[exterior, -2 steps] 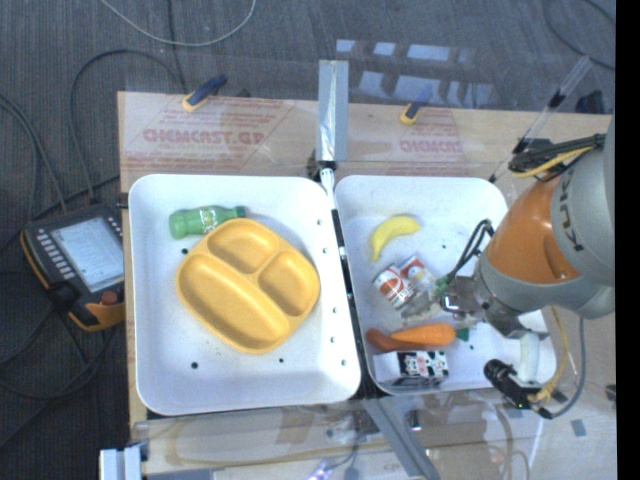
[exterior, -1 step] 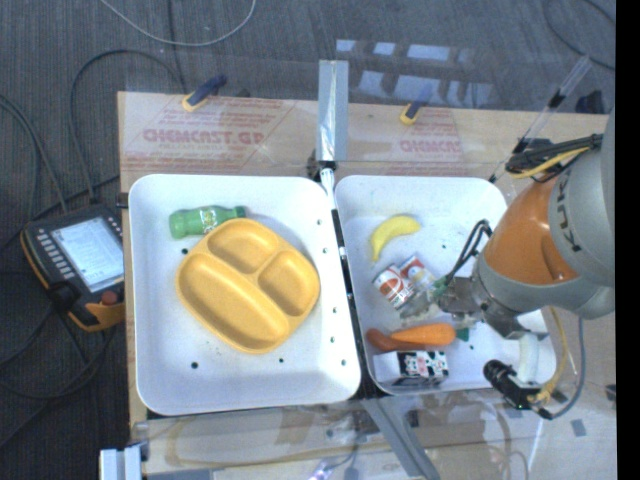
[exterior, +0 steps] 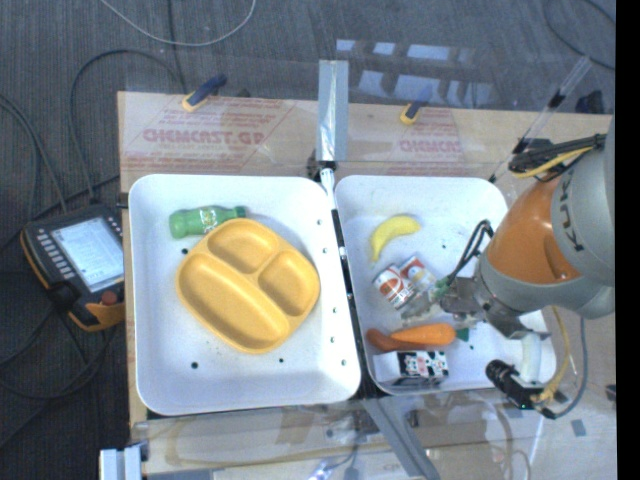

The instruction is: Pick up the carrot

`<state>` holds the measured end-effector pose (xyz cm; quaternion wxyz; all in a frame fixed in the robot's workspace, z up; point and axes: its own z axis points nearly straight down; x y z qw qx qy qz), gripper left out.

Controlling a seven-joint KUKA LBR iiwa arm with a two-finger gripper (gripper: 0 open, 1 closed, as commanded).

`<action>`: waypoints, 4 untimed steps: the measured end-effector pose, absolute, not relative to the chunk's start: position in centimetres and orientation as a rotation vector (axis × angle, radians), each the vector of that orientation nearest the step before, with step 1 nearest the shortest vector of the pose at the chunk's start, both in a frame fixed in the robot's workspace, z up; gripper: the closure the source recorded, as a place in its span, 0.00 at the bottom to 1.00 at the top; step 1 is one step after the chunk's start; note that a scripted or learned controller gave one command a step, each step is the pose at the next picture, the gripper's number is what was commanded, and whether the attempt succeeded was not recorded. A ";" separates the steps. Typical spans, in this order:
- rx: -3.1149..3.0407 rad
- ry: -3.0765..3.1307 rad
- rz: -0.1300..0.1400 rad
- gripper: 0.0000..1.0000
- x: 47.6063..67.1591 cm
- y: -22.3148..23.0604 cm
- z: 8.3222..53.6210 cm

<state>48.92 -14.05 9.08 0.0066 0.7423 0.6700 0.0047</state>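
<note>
1. Gripper point(exterior: 447, 306) low in the right bin point(exterior: 480, 193), at the right tip of the carrot point(exterior: 412, 336); fingers a blur of grey metal, so cannot tell how far apart or whether closed on anything.
2. Carrot lying flat near the bin's front wall, orange, pointing left to right, right end just beside or touching the claw; contact unclear.
3. Wrist largely hidden behind the orange band point(exterior: 535, 238) and grey arm body, cut off at the right.
4. Can point(exterior: 398, 282), red and white, tilted, just left of the claw and above the carrot.
5. Small dark carton point(exterior: 424, 365) pressed against the front wall, just below the carrot.
6. Banana point(exterior: 392, 233) farther back, well apart from the claw.
7. Left bin point(exterior: 150, 368) holding a yellow divided tray point(exterior: 248, 284), with a green bottle point(exterior: 203, 219) lying at its back edge.
</note>
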 end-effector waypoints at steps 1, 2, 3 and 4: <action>2.320 2.096 0.016 1.00 49.0 -14.0 10.1; 2.321 2.095 0.016 0.00 49.0 -14.0 10.1; 2.126 2.279 0.012 0.00 49.0 -12.1 9.2; 2.155 2.254 0.012 0.00 49.0 -10.2 9.2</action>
